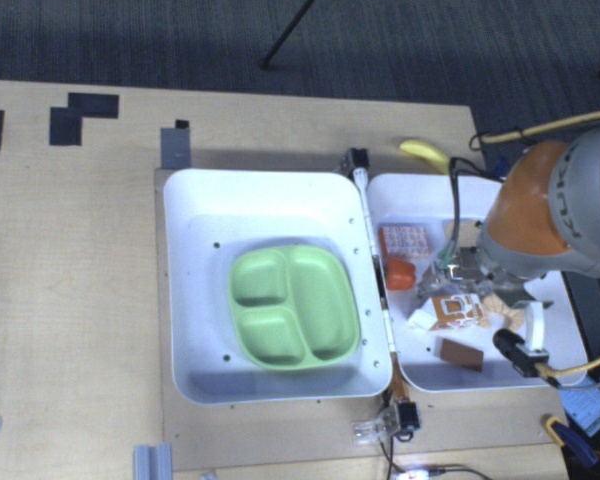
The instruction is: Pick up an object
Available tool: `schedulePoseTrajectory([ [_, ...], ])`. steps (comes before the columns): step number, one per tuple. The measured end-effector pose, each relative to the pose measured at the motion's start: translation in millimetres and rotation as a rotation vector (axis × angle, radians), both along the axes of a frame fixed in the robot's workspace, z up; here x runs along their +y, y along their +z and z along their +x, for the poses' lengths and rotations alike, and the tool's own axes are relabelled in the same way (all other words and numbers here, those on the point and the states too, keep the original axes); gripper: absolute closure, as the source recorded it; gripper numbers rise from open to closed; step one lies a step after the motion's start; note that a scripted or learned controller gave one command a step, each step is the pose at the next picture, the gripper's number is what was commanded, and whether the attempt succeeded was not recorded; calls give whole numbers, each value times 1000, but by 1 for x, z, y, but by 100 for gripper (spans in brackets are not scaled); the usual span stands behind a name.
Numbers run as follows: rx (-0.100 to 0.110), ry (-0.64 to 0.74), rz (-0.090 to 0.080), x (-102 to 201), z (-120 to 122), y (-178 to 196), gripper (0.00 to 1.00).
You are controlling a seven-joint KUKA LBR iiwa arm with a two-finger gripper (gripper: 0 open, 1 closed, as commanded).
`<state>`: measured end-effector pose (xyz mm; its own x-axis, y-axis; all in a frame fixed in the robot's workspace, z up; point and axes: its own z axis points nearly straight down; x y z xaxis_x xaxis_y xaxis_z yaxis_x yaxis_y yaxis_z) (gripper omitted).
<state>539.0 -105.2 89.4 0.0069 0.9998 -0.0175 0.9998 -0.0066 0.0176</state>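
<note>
Arm down in the right bin, hunting among the clutter.

The gripper hangs low over an orange-and-white packet, with an orange block and a brown block nearby, likely because pickable objects sit here; its grip I cannot tell. The left bin holds a green divided tray.

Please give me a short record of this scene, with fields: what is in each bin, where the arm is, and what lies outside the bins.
left bin: green divided tray
right bin: red patterned packet, orange item, orange-white packet, brown block
arm: over the right bin, reaching in from the right
tool: low among the items; grasp cannot be told
outside bins: yellow banana-like object behind the right bin
</note>
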Motion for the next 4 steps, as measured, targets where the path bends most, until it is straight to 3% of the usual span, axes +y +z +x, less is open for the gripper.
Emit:
schedulePoseTrajectory([
  [1, 3, 4, 11, 5, 1, 9, 100],
  [2, 3, 4, 11, 5, 1, 9, 0],
  [3, 1, 5, 11, 6, 2, 20, 100],
  [4, 1, 5, 11, 6, 2, 20, 0],
])
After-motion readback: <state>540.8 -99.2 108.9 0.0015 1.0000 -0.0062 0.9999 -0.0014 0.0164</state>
